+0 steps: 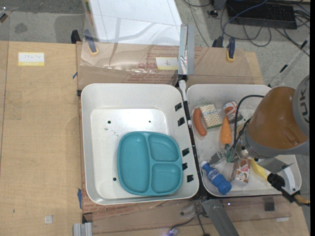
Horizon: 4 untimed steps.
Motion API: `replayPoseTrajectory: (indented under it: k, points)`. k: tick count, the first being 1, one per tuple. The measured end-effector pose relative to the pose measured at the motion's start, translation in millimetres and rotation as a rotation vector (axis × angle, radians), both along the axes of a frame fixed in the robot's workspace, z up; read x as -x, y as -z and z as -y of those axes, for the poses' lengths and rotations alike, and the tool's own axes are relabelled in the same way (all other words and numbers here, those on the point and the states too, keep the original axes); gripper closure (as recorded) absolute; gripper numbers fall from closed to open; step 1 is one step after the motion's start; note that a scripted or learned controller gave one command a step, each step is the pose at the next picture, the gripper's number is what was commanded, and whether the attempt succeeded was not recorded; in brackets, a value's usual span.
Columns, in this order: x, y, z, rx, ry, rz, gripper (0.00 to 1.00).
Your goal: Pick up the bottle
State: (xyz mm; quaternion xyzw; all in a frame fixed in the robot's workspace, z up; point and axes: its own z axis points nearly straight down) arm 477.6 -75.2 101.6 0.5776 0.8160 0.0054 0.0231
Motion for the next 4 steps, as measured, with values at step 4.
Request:
replayPoseTrajectory:
  k: [4]
  points:
    - [10.1,-15.1,-10.6,-0.012,-0.225,-0.042,0.00]
